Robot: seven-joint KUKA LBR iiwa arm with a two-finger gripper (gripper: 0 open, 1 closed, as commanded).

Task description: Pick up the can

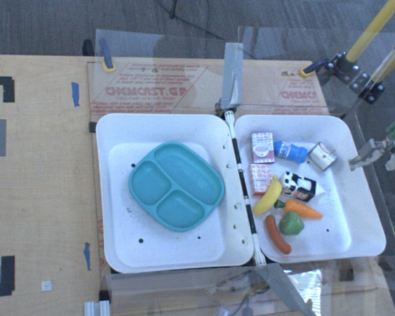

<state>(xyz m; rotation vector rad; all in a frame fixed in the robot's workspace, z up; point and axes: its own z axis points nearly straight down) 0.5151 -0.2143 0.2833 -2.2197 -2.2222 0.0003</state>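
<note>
A pale wooden table (pixel 39 196) fills the left and lower part of the camera view, with black square markings along its left edge, a grey patch, and short strips of blue tape (pixel 75 94). Behind the bins lies a flat brown cardboard sheet (pixel 158 87) printed in red, under clear plastic panels held at the corners by orange clamps (pixel 107 63). Beyond the table the floor (pixel 263 2) is dark grey carpet, crossed by a thin black cable (pixel 174 5). A yellow pole (pixel 376 22) slants across the upper right corner. The light is even and soft.
</note>
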